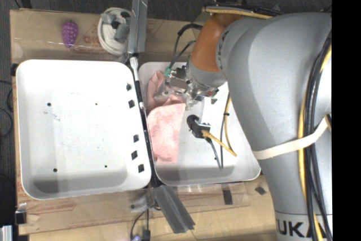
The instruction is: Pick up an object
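Pink cloth [167, 131] lies along the left side of the right bin [198, 173], its upper end bunched up right under your gripper [176, 87]. You see the gripper low over that bunched end, touching or nearly touching it, but you cannot tell how it is set or whether it has the cloth. Beside it, the left bin [73, 121] sits on the tabletop [39, 36], where a purple object [69, 33] lies well apart.

A purple grape bunch [69, 33] lies beside coiled white rope [111, 30] (behind the bins).
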Tool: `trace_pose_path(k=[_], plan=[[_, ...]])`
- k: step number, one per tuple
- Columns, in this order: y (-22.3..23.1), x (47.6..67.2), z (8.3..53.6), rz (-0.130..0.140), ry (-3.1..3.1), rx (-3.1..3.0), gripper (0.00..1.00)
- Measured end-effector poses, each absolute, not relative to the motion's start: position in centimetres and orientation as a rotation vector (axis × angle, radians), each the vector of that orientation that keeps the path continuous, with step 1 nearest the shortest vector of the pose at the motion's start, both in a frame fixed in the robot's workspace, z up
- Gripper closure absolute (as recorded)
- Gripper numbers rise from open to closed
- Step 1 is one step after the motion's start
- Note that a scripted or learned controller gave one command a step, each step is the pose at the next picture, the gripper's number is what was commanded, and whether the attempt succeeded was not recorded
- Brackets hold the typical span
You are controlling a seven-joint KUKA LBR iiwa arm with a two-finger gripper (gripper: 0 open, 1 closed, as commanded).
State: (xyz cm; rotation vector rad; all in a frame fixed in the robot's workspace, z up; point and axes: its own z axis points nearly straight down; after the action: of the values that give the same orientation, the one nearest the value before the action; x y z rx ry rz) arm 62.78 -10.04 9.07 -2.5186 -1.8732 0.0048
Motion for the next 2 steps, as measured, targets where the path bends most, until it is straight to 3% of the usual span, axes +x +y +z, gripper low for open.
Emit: trace_pose_path(k=[2], plan=[[-14.7,65.8,9.2,0.0,-2.215,-2.228,0.0]])
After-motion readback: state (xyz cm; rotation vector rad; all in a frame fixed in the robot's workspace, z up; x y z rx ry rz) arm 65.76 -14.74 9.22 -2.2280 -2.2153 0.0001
